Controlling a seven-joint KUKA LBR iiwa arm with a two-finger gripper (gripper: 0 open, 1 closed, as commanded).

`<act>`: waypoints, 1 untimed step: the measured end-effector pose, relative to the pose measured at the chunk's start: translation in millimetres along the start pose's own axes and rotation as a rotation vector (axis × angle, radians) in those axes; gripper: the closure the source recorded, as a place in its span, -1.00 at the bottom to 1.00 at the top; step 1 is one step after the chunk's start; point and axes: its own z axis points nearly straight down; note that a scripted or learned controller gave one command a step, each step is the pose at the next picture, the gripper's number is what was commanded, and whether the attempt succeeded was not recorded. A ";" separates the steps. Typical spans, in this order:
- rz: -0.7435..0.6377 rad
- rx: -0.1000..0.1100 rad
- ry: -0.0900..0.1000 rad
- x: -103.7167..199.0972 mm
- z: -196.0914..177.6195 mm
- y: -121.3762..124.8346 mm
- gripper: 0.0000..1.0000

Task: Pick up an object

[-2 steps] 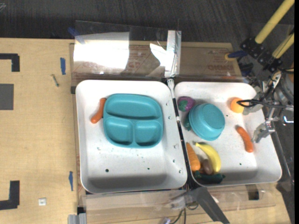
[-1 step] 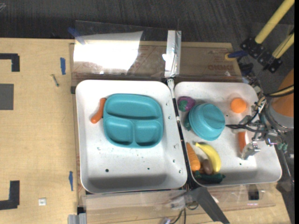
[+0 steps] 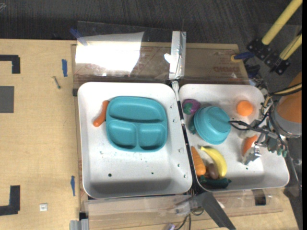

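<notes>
My gripper [image 3: 251,153] hangs low over the right side of the right bin [image 3: 273,176], with the arm's orange band [image 3: 291,108] above it at the frame's right. A small orange-red piece [image 3: 247,143] lies right against the gripper's tip; whether it is gripped is unclear. An orange ball [image 3: 244,108] sits toward the bin's far right. A teal bowl [image 3: 212,124] stands in the middle of that bin, with a purple item [image 3: 190,106] behind it. A banana [image 3: 216,160] and a carrot [image 3: 198,162] lie at the front, beside dark green and brown pieces [image 3: 212,175].
The left bin [image 3: 129,174] carries a teal divided plate [image 3: 136,123] and an orange sausage-like piece [image 3: 101,114] along its left side. Black cables [image 3: 249,124] trail from the wrist over the right bin. Yellow poles [image 3: 284,14] stand at the back right.
</notes>
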 end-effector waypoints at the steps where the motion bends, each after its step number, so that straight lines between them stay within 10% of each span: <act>1: -0.002 0.002 -0.013 -3.9 -13.3 1.0 1.00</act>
